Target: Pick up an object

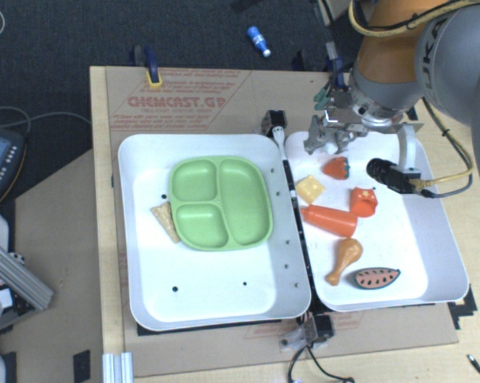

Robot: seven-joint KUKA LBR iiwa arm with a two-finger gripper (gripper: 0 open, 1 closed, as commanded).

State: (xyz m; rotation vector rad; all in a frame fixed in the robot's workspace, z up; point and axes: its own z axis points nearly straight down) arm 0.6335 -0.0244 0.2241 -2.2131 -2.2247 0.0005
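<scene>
The small red plastic strawberry (pixel 335 167) lies upper centre-right in the right white bin (pixel 439 246); probably light, stiff and slick, best pinched across its middle. Just above, the gripper (pixel 329 140) hangs, empty; whether it is open I cannot tell.

A robotics lab: arm (pixel 431 46) over 2 white bins (pixel 136 214) on a cardboard-topped bench (pixel 112 110), loose cables (pixel 1 22).

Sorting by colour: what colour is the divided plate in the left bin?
Light green; the divided plate shows best in the camera view.
</scene>
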